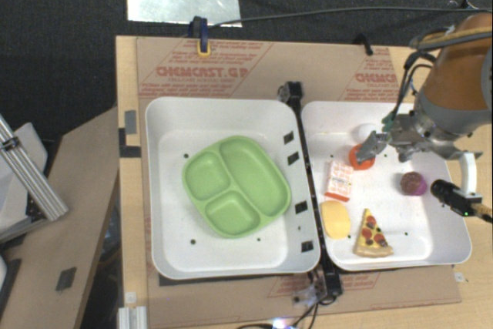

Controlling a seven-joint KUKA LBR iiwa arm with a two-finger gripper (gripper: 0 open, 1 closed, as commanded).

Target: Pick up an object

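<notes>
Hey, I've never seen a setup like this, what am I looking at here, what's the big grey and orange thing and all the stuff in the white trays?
This is one photo from a camera fixed above a bench, looking down at a slant. The grey and orange shape on the right is a robot arm, moved by a program that tries to pick things up. Its grasping part, the jaws, sits low in the right bin, right at an orange object. I cannot tell whether it grips that object.

Two shallow white bins stand side by side. The left bin holds a green divided plate. The right bin also holds a small red and white packet, a yellow piece, a toy pizza slice and a purple ball.
</notes>
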